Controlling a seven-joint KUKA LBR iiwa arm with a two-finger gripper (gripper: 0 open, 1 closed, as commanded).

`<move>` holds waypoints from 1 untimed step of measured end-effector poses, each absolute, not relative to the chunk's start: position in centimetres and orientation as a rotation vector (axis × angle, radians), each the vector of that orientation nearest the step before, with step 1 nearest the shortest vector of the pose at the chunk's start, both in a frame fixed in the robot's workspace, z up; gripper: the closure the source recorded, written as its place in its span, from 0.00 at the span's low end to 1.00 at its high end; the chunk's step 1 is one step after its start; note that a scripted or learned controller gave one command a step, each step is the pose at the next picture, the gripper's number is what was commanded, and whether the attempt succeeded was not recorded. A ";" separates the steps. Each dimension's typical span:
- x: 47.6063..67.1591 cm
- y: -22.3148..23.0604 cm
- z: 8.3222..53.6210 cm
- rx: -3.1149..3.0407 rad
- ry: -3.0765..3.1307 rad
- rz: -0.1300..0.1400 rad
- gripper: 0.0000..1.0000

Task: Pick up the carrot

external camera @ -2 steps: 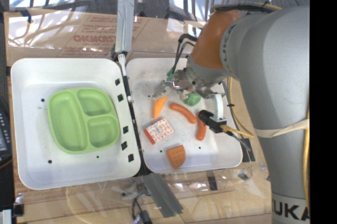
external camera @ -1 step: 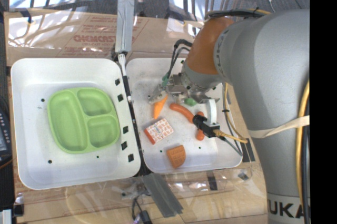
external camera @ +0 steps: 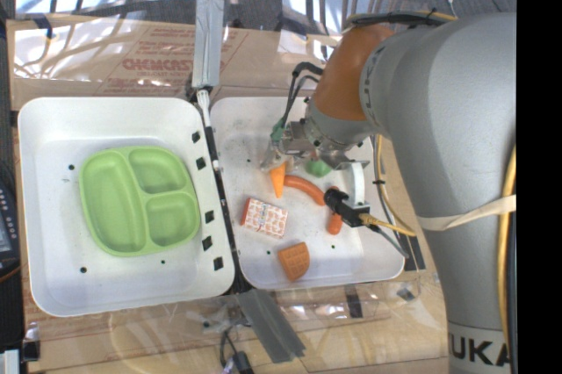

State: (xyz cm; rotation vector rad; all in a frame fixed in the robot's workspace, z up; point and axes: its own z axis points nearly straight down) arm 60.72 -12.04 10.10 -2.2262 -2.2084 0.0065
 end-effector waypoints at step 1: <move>65.7 -6.3 19.2 -2.547 -1.837 0.001 1.00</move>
